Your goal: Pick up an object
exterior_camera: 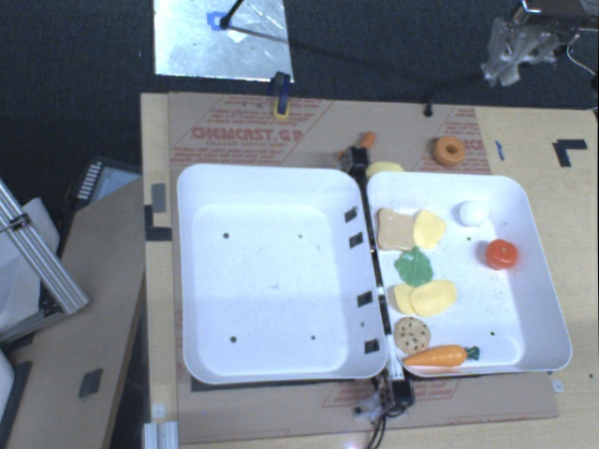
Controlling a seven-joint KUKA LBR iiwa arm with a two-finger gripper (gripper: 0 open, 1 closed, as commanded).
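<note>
Tool [524,40] hangs high beyond the right bin [538,251], its grip unreadable to me; toy foods crowd there, so my descent toward the tomato [502,253] may miss.

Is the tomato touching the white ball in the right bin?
Apart. The camera view shows bare bin floor between the tomato and the white ball.

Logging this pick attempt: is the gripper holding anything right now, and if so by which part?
Nothing is held. The gripper hangs above the bench's far right corner, away from the right bin, and the food items, such as the tomato and carrot, lie in that bin.
</note>
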